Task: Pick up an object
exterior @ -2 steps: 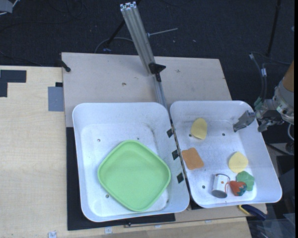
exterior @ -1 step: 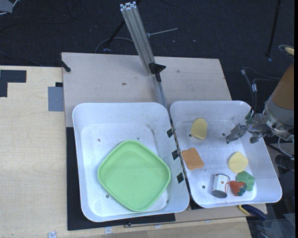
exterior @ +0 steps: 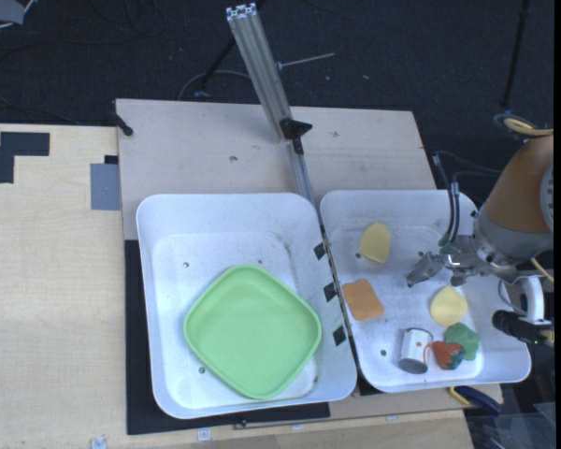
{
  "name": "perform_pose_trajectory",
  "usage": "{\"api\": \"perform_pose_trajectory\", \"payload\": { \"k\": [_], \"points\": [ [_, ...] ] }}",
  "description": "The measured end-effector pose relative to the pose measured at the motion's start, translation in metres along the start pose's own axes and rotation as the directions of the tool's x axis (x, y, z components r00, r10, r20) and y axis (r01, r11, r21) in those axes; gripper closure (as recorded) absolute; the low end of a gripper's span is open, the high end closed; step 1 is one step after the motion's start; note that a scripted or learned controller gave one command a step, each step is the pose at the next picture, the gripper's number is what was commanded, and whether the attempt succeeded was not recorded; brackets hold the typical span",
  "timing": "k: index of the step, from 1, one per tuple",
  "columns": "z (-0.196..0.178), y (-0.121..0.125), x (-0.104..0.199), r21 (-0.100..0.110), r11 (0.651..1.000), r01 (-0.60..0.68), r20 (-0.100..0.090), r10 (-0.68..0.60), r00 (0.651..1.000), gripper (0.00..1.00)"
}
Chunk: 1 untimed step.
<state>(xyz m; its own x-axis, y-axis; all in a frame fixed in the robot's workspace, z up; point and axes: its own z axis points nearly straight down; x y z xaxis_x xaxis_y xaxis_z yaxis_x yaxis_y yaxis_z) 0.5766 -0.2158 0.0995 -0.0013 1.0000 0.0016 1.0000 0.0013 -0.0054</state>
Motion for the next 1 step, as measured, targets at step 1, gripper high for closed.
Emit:
{"api": "perform_pose_trajectory", "payload": {
  "k": [1],
  "points": [
    [0.0084,0.0003,0.0009,-0.005,1.0,0.0,0.002,0.0,1.0,0.0]
  ]
}}
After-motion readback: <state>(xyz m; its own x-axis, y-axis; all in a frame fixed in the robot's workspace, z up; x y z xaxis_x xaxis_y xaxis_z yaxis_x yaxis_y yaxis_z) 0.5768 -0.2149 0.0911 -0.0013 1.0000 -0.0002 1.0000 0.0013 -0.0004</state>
